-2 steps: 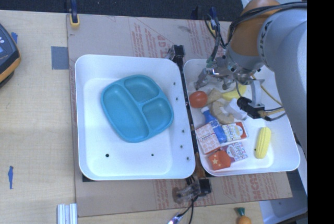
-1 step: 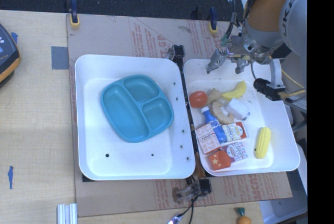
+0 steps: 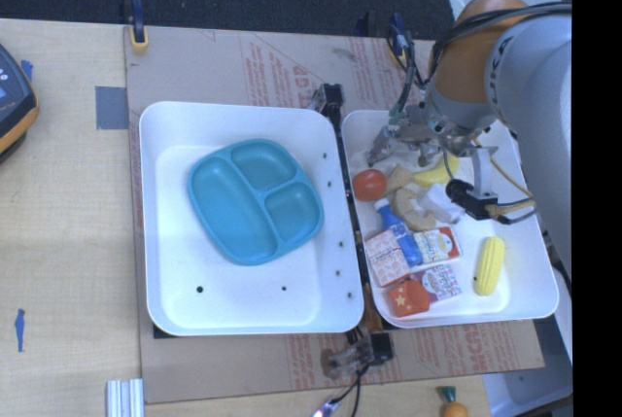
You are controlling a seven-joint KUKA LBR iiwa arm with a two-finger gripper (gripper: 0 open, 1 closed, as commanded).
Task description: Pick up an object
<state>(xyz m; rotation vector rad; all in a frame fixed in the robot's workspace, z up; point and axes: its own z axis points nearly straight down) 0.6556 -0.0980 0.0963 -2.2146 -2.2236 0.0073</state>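
The gripper (image 3: 420,145) hangs low over the far end of the right bin (image 3: 530,303), under the grey arm (image 3: 530,85) that comes in from the right; whether it is wide, narrow or closed on anything cannot be told here, since the wrist body and cables cover its tip. Directly on its near side, touching or just short of it, lies a cluster of food items: a pale yellow piece (image 3: 434,174) beside the tip, a red tomato (image 3: 369,184) to the near left against the bin's left wall, and a tan lumpy piece (image 3: 416,203) between them. So the closest candidates sit toward the near side and slightly left of the claw, not under the arm. Farther toward the near end are flat printed packets (image 3: 389,255), lying at a slant across the bin, and a small red packet (image 3: 408,298). A yellow corn cob (image 3: 489,265) lies well apart at the near right, its long axis running near to far. The left bin (image 3: 175,308) holds a blue divided plate (image 3: 256,200), well to the left of the claw. By my judgement the pick turns on a short drop toward the near-left cluster.
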